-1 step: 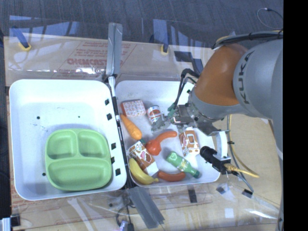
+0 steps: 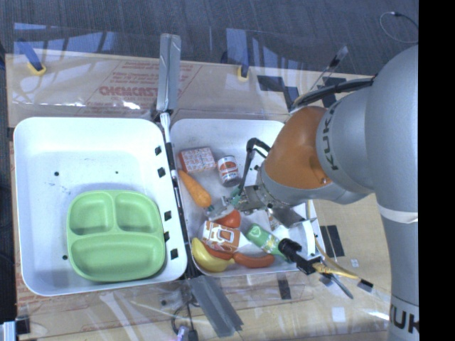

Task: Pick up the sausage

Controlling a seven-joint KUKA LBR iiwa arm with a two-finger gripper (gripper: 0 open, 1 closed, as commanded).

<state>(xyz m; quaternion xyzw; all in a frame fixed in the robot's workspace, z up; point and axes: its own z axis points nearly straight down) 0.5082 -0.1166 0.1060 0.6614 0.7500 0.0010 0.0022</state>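
Left bin (image 2: 43, 212): green tray (image 2: 114, 234), ignore. Centre-right bin (image 2: 213, 128): carrot (image 2: 195, 188), can (image 2: 227, 170), banana (image 2: 202, 258). Sausage (image 2: 253, 260) at lower edge, touching banana & green bottle (image 2: 266, 240). Gripper (image 2: 242, 199) above clutter, grip state can't tell. Go in steep, straddle sausage mid-length, avoid bottle.

"KUKA" stands in part on the grey arm (image 2: 370, 141), right of the frame. Faint red lettering shows on the clear sheet (image 2: 121, 87) at upper left, too blurred to read.
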